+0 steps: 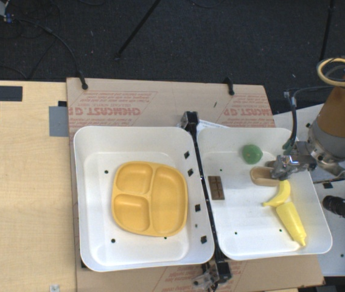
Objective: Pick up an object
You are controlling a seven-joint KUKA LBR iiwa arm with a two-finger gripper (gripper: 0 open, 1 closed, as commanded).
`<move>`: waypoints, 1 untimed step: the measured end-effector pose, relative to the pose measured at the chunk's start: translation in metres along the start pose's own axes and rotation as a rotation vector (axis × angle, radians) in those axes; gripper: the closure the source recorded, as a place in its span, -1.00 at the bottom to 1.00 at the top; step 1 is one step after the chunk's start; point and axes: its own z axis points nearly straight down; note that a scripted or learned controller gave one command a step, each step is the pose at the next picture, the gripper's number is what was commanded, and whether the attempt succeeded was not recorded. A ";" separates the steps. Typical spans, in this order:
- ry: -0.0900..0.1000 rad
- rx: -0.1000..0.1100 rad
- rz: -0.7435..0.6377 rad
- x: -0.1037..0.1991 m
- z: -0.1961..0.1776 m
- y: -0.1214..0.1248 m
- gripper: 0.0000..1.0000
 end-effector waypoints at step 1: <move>-0.001 -0.002 -0.001 0.005 -0.059 0.001 1.00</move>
